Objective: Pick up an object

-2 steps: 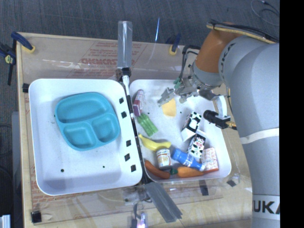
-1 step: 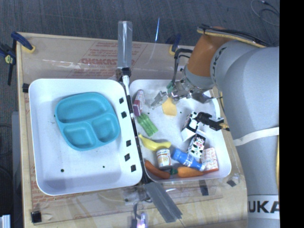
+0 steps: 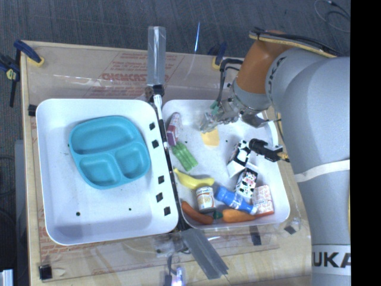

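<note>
Bins side by side: left bin (image 3: 53, 219) holds a blue tray (image 3: 109, 150); right bin (image 3: 280, 202) holds clutter. My gripper (image 3: 212, 119) hovers above a yellow block (image 3: 210, 137); I can't judge its grip.

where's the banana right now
The banana lies in the right bin, near its left wall, just below the green block and above the small jar.
</note>
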Tool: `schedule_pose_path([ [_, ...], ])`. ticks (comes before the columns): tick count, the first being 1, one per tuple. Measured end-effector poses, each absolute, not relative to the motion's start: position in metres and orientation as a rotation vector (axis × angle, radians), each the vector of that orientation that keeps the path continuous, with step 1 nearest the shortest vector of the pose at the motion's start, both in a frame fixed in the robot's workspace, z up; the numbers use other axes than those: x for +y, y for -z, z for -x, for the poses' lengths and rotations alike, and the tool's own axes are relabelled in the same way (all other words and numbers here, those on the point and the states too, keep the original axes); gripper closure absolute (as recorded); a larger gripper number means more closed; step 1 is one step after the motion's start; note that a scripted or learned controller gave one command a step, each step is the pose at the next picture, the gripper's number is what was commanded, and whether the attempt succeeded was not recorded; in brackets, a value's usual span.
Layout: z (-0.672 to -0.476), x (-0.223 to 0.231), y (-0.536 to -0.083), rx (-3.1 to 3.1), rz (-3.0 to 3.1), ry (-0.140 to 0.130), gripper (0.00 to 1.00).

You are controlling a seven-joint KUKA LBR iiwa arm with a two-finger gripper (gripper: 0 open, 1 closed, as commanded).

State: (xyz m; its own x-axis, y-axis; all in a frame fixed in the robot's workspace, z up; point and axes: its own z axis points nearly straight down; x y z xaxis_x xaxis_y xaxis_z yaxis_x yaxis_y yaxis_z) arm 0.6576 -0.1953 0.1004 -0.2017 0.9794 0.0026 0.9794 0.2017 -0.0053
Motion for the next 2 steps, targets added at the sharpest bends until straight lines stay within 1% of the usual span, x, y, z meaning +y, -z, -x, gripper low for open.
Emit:
schedule_pose_path([
  [1, -0.6576, -0.1952, -0.1004, -2.431, 1.981, -0.004, 0.00],
  [2, -0.6582, -0.1949, -0.1093, -2.434, 1.975, -0.006, 1.00],
])
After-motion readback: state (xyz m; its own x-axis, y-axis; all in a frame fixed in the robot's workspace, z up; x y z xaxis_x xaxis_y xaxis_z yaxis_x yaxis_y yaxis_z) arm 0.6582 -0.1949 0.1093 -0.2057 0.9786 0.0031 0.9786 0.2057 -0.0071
